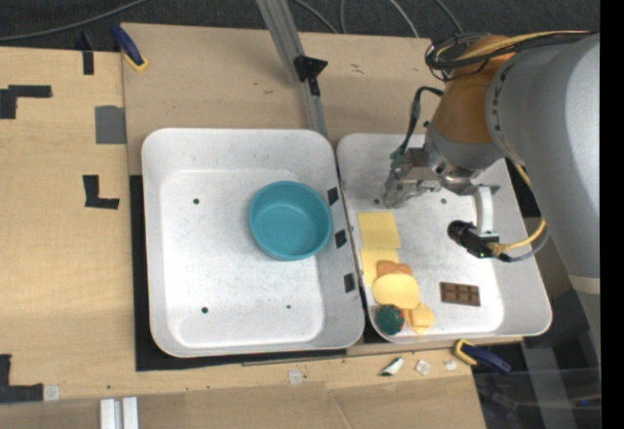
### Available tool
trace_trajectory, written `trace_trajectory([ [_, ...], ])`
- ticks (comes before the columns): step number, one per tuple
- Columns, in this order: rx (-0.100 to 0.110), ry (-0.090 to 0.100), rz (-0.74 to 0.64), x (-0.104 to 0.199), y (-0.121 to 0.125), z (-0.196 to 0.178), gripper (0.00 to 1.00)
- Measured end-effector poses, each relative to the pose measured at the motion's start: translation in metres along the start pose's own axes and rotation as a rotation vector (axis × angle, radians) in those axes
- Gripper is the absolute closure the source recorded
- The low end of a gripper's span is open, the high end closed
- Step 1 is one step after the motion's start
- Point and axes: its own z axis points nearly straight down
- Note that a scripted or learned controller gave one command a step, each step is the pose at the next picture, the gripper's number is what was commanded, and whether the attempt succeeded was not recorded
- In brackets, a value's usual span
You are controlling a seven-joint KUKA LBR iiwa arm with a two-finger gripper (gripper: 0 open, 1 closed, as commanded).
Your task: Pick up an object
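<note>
Yellow block (379, 229) lies just below-left of the pincer (393, 191), long axis running away from it; finger state I can't tell.

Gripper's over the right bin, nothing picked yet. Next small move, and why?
Probably shift toward the camera and descend onto the yellow block. The gripper sits just above the block's far edge, with nothing visibly held, and the block lies flat with open floor around it in the right bin, unlike the clustered pieces below.
</note>
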Motion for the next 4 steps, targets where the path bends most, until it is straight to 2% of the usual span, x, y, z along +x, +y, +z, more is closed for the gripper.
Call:
trace_trajectory([
  [1, -0.007, 0.000, 0.001, 0.006, -0.005, -0.059, 1.00],
  [3, -0.008, -0.001, 0.002, -0.001, -0.008, -0.161, 1.00],
  [4, -0.001, 0.001, -0.002, 0.053, -0.001, -0.144, 1.00],
])
